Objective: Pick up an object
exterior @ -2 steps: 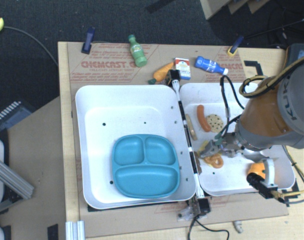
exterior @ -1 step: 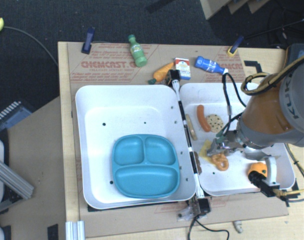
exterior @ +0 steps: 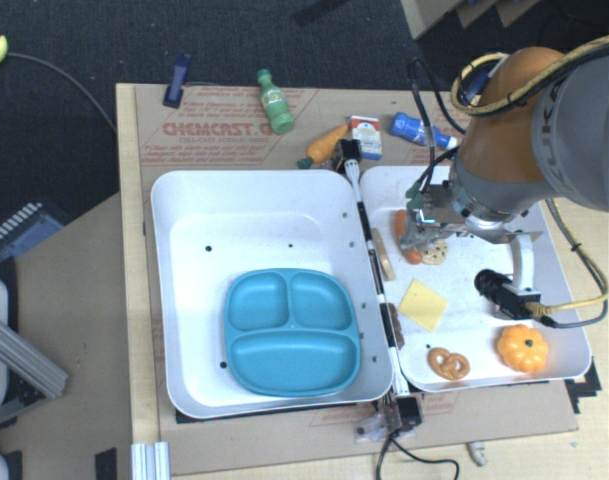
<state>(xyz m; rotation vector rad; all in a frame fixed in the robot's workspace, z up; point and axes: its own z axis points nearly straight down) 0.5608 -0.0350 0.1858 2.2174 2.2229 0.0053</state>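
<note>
Pincer spot: pincer (exterior: pixel 422 233) down low in the right bin (exterior: pixel 569 268), toward its back-left part, right on top of a little cluster of food bits.

Pincer state: honestly can't tell if apart or together, too much wrist in the way from this angle.

Likely target: round cracker (exterior: pixel 435 255) and a small orange-red lump (exterior: pixel 412 256), both just beside the pincer's tip. Touching or a hair apart, can't say which.

Held yet?: nope, nothing visibly gripped. Both bits seem to be lying flat on the bin floor, so no grab to confirm.

Other options, same bin: yellow cheese slice (exterior: pixel 424 304) near the middle, pretzel (exterior: pixel 449 364) at the front edge, little pumpkin (exterior: pixel 524 349) in the front-right corner. All apart from the pincer, pumpkin the farthest.

Left bin (exterior: pixel 204 218): just a blue divided plate (exterior: pixel 292 330), nowhere near the action.

Behind the bins: green bottle (exterior: pixel 276 103) and a carrot (exterior: pixel 329 145) out on the bench (exterior: pixel 214 133), probably not in play.

Progress guess: reach looks done, descent looks about done, grab either in hand or about to be.

Left to do: a proper squeeze on one of those bits, then the lift clear of the bin. Basically the whole "pick up" part.
</note>
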